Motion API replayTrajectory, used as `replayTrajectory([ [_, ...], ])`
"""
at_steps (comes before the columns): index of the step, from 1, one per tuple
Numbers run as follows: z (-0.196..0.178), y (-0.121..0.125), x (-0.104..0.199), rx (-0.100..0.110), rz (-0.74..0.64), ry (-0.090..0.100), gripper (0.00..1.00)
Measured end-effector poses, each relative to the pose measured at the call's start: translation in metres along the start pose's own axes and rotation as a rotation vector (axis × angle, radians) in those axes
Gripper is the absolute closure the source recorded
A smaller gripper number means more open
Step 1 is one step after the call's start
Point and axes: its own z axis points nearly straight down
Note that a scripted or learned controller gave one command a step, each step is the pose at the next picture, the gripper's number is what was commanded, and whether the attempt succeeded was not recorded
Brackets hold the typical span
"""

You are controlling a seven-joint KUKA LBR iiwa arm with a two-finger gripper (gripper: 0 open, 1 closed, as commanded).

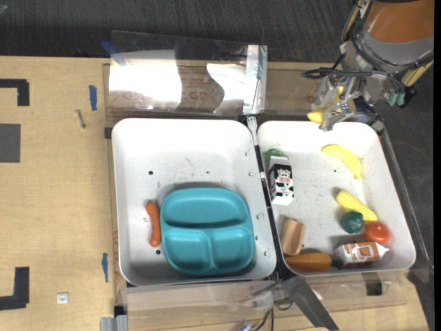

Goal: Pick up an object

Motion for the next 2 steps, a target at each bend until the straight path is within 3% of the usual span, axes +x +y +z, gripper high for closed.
replayTrajectory([
  [1, 0.017, 0.029, 0.067, -0.003, -0.052, 0.007, 1.0],
  [2, 0.012, 0.065, 0.078, -0.004, -0.176, 0.009, 1.0],
])
